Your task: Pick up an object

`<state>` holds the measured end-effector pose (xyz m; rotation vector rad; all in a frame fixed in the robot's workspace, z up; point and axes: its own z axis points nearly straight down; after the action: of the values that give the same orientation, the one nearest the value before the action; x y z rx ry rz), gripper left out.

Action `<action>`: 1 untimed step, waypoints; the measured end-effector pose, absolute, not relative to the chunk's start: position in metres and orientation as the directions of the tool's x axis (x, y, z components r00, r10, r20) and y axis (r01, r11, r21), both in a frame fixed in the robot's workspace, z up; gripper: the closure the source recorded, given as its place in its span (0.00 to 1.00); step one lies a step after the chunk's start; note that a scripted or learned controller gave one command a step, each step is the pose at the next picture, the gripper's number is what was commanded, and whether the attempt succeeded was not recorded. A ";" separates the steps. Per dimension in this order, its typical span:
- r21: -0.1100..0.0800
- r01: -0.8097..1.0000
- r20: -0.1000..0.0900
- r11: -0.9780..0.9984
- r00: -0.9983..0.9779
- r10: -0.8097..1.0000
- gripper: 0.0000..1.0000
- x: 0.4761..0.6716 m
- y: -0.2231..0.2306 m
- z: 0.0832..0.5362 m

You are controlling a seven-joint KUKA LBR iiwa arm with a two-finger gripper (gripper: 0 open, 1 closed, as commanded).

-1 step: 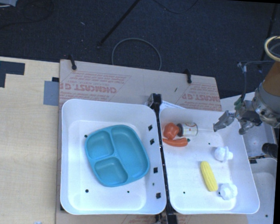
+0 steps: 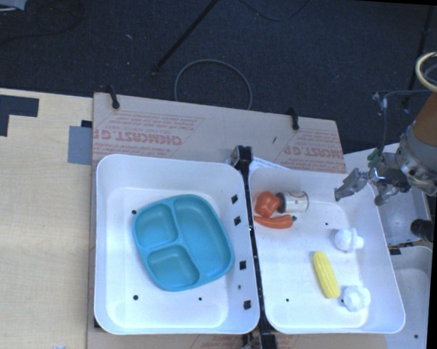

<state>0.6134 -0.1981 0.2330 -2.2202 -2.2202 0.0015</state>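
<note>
My gripper (image 2: 366, 189) hangs over the right bin's (image 2: 388, 315) far right corner, its fingers spread open with nothing between them. In that bin lie an orange toy vegetable (image 2: 266, 204), a red chili (image 2: 274, 222) and a small tin (image 2: 296, 201) close together at the far left. A white lump (image 2: 347, 239) sits below the gripper, a yellow corn cob (image 2: 326, 273) lies near the middle, and a second white lump (image 2: 355, 298) rests at the near right. The gripper touches none of them.
The left bin (image 2: 111, 297) holds a blue divided plate (image 2: 181, 241). A black divider (image 2: 245, 240) with clips runs between the bins. Cardboard (image 2: 169, 128) lies under both bins. Dark floor with cables lies beyond.
</note>
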 end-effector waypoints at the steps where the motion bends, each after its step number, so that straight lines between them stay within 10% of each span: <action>1: -0.006 1.000 0.001 0.001 -0.001 1.000 0.00 0.617 -0.197 0.189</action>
<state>0.6173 -0.1971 0.1890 -2.2169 -2.2193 0.0051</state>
